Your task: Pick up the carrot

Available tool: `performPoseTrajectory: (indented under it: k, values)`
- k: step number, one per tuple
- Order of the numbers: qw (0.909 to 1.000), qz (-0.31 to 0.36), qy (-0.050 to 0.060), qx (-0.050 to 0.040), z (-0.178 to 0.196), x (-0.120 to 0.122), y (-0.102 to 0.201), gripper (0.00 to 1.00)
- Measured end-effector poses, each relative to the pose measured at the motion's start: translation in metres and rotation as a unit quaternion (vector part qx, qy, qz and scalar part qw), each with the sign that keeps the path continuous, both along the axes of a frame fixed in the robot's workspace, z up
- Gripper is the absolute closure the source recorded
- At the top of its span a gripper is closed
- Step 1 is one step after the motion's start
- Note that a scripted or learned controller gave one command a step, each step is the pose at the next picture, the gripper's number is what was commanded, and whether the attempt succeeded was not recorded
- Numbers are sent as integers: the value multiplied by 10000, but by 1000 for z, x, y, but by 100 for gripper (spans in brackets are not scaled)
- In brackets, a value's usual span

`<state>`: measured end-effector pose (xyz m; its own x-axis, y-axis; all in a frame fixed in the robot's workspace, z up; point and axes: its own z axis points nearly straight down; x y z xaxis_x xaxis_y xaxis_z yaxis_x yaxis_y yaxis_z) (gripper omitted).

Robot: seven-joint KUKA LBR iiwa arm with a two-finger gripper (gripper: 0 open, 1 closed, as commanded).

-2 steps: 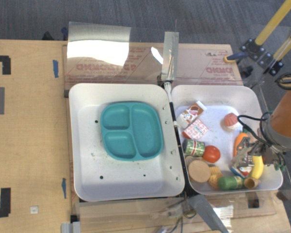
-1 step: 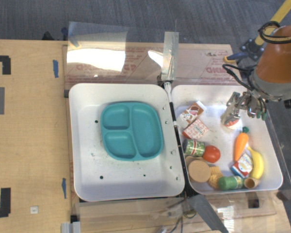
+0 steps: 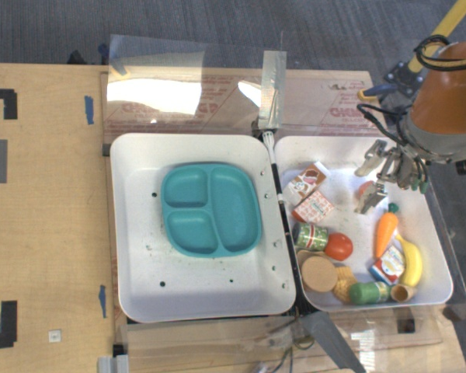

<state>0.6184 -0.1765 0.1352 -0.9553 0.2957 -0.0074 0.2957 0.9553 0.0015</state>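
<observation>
The carrot [image 3: 385,233] is orange with a green top and lies in the right bin [image 3: 437,231], pointing down the view, between a tomato and a banana. My gripper [image 3: 371,182] hangs over the same bin, just above and to the left of the carrot's green end, and is apart from it. Its two metal fingers [image 3: 370,163] are spread open and hold nothing. A small red object [image 3: 364,188] shows partly under the fingers.
The right bin is crowded: two small cartons [image 3: 311,195], a green can [image 3: 312,237], a tomato [image 3: 339,246], a tan disc [image 3: 320,273], a banana [image 3: 411,261], a pouch [image 3: 389,269] and a green cylinder [image 3: 367,292]. The left bin [image 3: 132,208] holds a teal divided plate [image 3: 212,208].
</observation>
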Motion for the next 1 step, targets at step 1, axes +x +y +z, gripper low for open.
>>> performPoseTrajectory:
  k: [1]
  values:
    - [9993,-383,-7,-2,-41,-38,-22,0]
